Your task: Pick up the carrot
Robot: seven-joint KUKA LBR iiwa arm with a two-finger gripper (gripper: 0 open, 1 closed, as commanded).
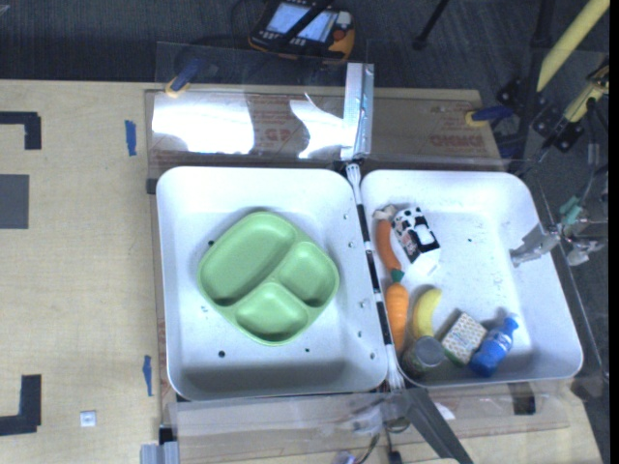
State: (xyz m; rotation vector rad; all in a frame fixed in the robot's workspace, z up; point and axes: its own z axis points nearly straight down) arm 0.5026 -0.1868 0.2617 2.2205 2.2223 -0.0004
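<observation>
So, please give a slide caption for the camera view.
Carrot beside a banana in the right bin; green divided plate in the left bin.

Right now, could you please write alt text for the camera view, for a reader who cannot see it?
An orange carrot lies along the left wall of the right white bin, beside a yellow banana, a blue bottle and other small items. The left white bin holds a green divided plate.

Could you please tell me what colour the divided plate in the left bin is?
Light green: the three-compartment plastic plate, clearest in the camera view.
</observation>
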